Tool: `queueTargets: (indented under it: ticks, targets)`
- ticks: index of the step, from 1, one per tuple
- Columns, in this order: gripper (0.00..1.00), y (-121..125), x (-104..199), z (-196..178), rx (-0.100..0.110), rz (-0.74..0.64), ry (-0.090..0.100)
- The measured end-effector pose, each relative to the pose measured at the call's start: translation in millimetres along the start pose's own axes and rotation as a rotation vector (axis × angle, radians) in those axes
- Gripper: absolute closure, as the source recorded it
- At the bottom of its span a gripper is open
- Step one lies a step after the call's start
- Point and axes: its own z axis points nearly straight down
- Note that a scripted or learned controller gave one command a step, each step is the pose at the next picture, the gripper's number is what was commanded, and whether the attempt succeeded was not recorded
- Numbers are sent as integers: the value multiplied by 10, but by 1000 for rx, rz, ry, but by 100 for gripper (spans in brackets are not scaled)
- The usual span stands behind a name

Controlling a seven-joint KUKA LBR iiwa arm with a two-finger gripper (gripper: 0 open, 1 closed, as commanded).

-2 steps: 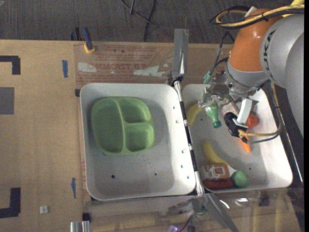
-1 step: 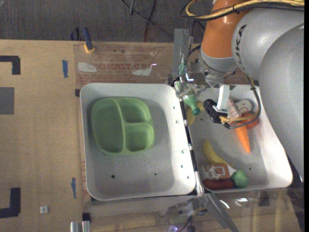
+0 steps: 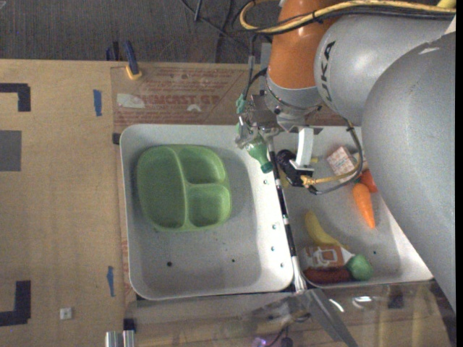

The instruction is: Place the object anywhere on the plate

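A green divided plate [image 3: 184,186] lies in the left white bin [image 3: 202,273], toward its upper left. My gripper [image 3: 257,149] hangs over the left bin's upper right edge, close to the wall between the two bins and to the right of the plate. A small light-green object [image 3: 258,153] shows between its fingertips, and the gripper is shut on it. The object hangs clear of the plate, roughly a hand's width from the plate's right rim.
The right bin [image 3: 405,266] holds a carrot [image 3: 364,204], a banana [image 3: 319,229], a green round fruit [image 3: 359,267], a red sausage [image 3: 327,275], a small carton [image 3: 323,254] and a pale packet [image 3: 338,160]. The big grey arm covers that bin's upper right.
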Motion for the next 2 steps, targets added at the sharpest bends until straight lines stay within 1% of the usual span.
queueTargets:
  ticks: [1, 2]
  targets:
    - [0, 1, 0, -3, 0, 0, 0]
    - [100, 12, 11, -112, -5, -3, -1]
